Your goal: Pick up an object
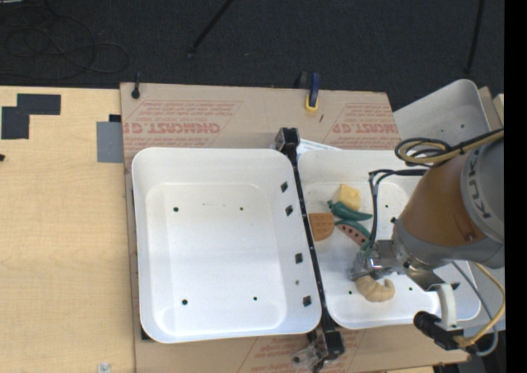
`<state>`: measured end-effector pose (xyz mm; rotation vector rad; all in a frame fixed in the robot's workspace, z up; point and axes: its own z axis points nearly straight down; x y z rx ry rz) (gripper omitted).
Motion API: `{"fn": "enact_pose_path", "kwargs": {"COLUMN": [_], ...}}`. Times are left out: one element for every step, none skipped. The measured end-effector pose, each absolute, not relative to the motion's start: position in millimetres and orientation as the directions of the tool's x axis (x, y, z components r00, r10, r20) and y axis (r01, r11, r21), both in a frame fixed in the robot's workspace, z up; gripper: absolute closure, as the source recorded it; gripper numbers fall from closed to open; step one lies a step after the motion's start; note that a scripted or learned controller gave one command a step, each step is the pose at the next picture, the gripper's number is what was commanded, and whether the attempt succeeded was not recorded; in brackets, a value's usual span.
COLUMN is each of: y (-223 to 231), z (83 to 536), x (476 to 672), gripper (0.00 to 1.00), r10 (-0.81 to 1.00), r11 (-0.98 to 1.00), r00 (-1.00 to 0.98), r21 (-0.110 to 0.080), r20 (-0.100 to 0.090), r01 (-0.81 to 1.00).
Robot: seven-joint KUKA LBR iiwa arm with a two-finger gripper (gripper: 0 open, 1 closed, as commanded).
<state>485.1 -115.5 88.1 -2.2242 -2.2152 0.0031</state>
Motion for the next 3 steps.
{"fn": "enact_pose_path", "kwargs": {"y": [-92.5,-38.8,6.4], "z": [87.6,193.8,220.9], "x": [543.5,563.9,509.5], "gripper": [1.0,1.0,1.0], "r10": [1.0,1.0,1.0], "r11": [0.004,0.006,0.003], "r00": [-0.004,-0.006,-0.003], "r21": [0.001,0.007,-0.005], "r20": [0.001,0.002,0.004], "r01": [1.0,1.0,1.0]}}
